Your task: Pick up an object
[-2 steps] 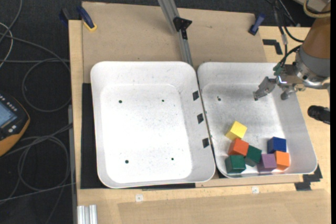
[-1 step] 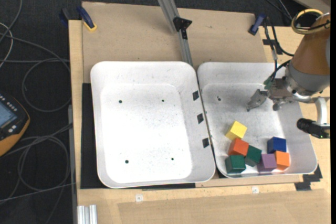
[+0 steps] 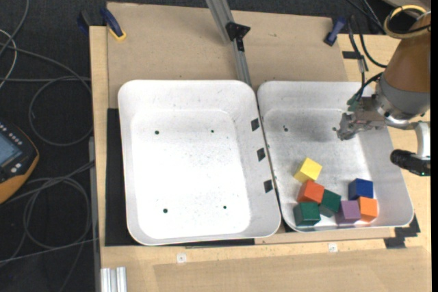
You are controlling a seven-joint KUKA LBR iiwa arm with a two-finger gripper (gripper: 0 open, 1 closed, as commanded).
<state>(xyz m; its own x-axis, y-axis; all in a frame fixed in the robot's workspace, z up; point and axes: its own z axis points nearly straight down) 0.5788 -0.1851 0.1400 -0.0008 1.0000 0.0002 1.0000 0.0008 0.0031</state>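
The gripper point(image 3: 347, 128) is positioned over the right bin point(image 3: 287, 102), near its far right part, above bare floor. Whether the fingers are open or closed cannot be told. Nothing is seen between them. The blocks are clustered at the bin's near edge: yellow block point(image 3: 309, 169), orange block point(image 3: 312, 191), green blocks point(image 3: 307, 213), purple block point(image 3: 350, 210), blue block point(image 3: 361, 188). The left bin point(image 3: 137, 96) is set beside it on the worktop point(image 3: 171, 37).
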